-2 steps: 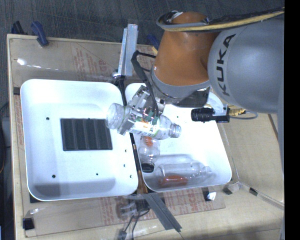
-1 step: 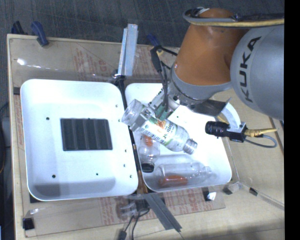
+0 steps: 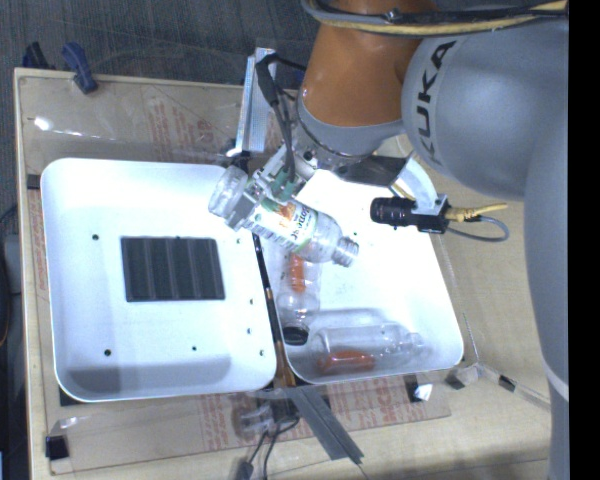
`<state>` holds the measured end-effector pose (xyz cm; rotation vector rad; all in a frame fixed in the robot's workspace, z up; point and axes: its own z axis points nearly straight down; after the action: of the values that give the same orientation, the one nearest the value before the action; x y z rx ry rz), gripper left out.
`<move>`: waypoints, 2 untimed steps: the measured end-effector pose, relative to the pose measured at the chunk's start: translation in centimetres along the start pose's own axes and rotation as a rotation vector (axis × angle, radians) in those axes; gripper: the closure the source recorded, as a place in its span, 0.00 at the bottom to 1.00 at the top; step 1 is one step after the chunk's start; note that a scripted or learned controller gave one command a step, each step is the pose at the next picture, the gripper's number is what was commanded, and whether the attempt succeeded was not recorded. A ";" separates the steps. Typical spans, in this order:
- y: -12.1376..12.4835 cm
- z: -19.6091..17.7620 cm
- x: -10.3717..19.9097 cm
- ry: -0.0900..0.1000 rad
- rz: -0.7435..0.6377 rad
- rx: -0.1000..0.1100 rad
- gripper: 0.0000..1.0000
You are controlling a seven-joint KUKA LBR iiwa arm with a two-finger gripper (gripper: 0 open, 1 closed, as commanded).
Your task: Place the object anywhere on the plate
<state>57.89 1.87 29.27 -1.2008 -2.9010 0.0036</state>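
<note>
A clear plastic bottle [image 3: 298, 229] with a white and green label hangs tilted over the divider between the two bins, its cap end pointing right. My gripper [image 3: 272, 184] sits on the bottle's upper left part, shut on it, with the grey and orange arm rising behind. The plate is a dark ribbed rectangle [image 3: 172, 268] lying flat in the middle of the left bin [image 3: 80, 358], to the lower left of the bottle and apart from it.
The right bin [image 3: 442, 318] holds a clear bottle [image 3: 368, 340] lying along its front wall and a smaller clear bottle with orange inside [image 3: 298, 284]. A black cylinder with a cable [image 3: 408, 213] juts out beside the wrist. A blue clamp [image 3: 80, 71] grips the bench's far left corner.
</note>
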 end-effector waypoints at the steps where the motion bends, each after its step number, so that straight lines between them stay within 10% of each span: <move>1: 8.8 5.4 -1.3 0.001 0.040 0.002 1.00; 2: 8.8 5.3 -1.3 -0.001 0.040 0.000 0.00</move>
<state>65.05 7.18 23.96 -1.2590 -2.8770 0.0035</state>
